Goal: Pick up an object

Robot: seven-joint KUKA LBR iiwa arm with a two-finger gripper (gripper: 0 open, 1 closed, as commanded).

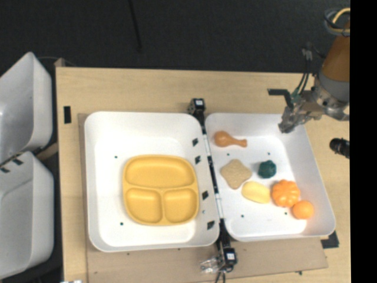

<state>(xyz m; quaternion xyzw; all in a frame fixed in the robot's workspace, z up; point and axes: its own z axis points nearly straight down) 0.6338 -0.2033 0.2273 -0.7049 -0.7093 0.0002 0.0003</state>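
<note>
Objects crowded in right bin's (306,158) near-right corner: pumpkin (285,192) touching orange (302,209) and yellow piece (256,191). Gripper (288,122) over far-right rim; grasp state impossible to tell. Risk: striking the rim, or nudging neighbours and closing on nothing.

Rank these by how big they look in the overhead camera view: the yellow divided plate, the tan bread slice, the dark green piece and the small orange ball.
1. Yellow divided plate, by far the largest.
2. Tan bread slice.
3. Small orange ball and dark green piece: these look about alike, so I won't rank them.
</note>
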